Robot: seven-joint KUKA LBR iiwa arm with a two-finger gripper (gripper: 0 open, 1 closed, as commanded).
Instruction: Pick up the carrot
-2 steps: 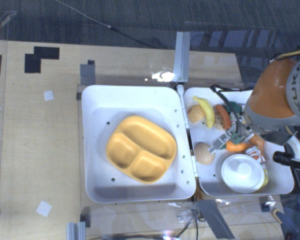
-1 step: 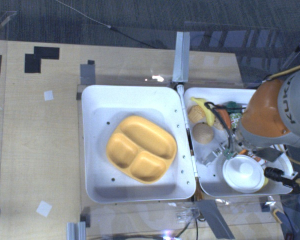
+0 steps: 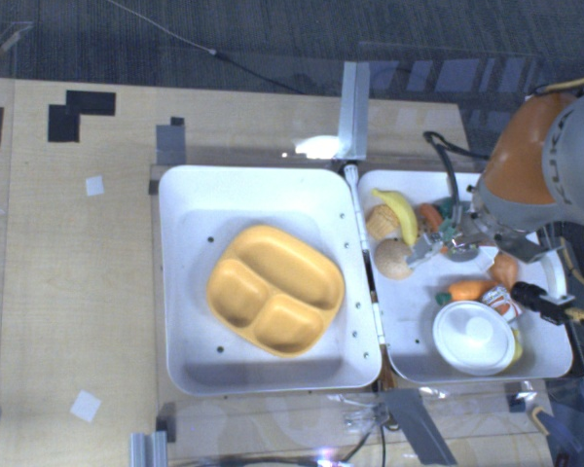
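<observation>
Over right bin, gripper beside banana, grip state unclear, carrot near white bowl, no readable labels.

I count two white bins, one yellow tray, one banana, one white bowl, one carrot.

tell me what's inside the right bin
The right bin holds a banana, two tan round items, a white bowl and the carrot. The arm covers its far right part.
</observation>
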